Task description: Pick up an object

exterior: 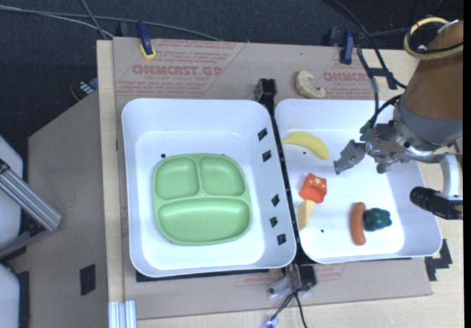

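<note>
Near the front rim of the right bin (412, 249) lie a sausage (358, 223) and a dark green piece (377, 219) touching it; left of them a red-and-orange piece (311, 194) hugs the dividing wall. Farther back, a banana (309, 144) — open white floor to its right. The gripper (366, 158) hovers there, fingers spread, pinching nothing. Left bin (136, 172) holds a green divided plate (202, 197). Beyond, board (184, 65) reads "CHEMCAST GP"
</note>
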`<act>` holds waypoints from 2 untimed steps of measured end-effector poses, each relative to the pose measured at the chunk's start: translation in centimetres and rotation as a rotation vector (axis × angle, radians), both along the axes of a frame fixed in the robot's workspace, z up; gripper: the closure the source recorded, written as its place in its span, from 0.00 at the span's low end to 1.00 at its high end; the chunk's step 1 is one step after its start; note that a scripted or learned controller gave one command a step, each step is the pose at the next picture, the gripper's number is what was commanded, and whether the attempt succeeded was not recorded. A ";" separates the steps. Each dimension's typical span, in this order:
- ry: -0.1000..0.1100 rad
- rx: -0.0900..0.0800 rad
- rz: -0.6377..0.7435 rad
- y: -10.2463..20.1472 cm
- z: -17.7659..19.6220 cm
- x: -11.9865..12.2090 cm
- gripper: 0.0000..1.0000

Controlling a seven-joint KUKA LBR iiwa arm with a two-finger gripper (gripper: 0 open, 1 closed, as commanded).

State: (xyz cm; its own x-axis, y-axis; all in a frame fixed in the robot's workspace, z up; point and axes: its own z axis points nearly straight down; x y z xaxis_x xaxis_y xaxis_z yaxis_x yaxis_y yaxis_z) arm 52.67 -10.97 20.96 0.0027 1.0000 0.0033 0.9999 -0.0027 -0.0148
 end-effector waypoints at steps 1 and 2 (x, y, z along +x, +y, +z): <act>-0.013 -0.002 0.003 0.0 0.6 0.3 0.00; -0.008 -0.001 0.003 0.6 -3.8 0.6 0.00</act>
State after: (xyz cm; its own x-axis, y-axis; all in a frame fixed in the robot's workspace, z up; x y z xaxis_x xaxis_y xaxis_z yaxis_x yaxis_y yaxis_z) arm 53.30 -10.34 17.13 -0.0001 1.0000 0.0028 1.0000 0.0001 -0.0064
